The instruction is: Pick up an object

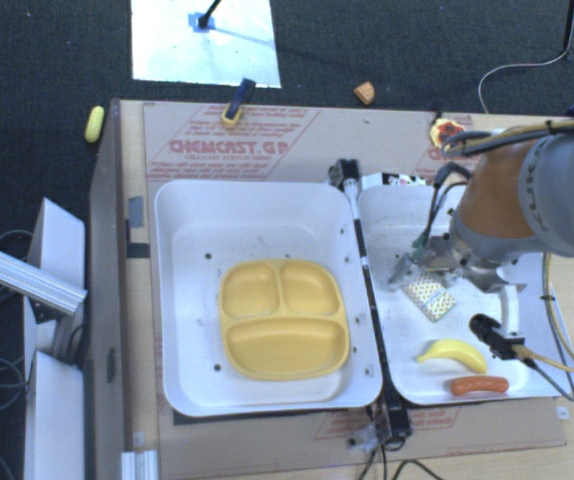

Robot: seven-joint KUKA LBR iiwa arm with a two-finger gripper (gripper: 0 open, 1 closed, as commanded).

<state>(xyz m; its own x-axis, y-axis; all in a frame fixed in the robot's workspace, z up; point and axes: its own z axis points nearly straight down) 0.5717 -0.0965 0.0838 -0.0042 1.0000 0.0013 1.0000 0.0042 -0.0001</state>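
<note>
In the right bin [397, 208] lie three things. A small white packet with a green dotted pattern [430, 297] sits near the middle. A yellow banana [452, 353] lies nearer the front, and an orange-red sausage-shaped piece [480, 385] rests by the front edge. My gripper [412, 267] hangs low over the right bin, just up and left of the packet and close to the divider between the bins. The grey arm with its orange band [502, 203] reaches in from the right and hides the bin's back right part.
A yellow divided plate [284, 318] lies in the left bin [192, 268]. Cables and a black connector [497, 336] trail along the right bin's right side. Small objects lie beyond the bench: a yellow piece [94, 123], a blue-yellow tool [237, 102], a brown bit [365, 92].
</note>
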